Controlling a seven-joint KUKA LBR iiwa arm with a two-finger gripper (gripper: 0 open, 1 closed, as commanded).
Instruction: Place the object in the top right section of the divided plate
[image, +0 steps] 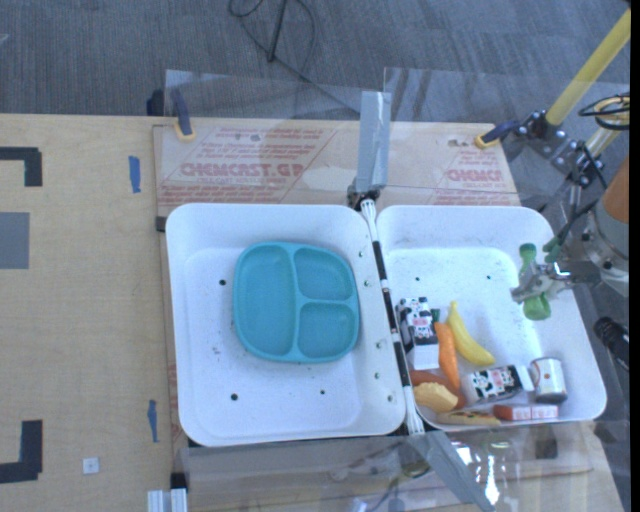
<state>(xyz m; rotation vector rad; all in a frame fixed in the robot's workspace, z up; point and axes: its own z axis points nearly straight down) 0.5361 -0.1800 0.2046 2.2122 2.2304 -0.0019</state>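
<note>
A teal divided plate (296, 300) lies in the left bin (200, 400). Its top right section (322, 272) holds nothing. My gripper (534, 287) hangs over the right side of the right bin (450, 235), reaching in from the right. A slim green object (537, 306) stands roughly upright between its silver fingers, with its green top (527, 251) showing above them and its lower end below. The gripper is shut on it, well to the right of the plate.
Several toys lie at the front of the right bin: a cow figure (416, 318), a banana (466, 338), a carrot (447, 356), a yellow chip-like piece (436, 396), a can (548, 377) and a red box (526, 411). A raised divider (385, 300) separates the bins.
</note>
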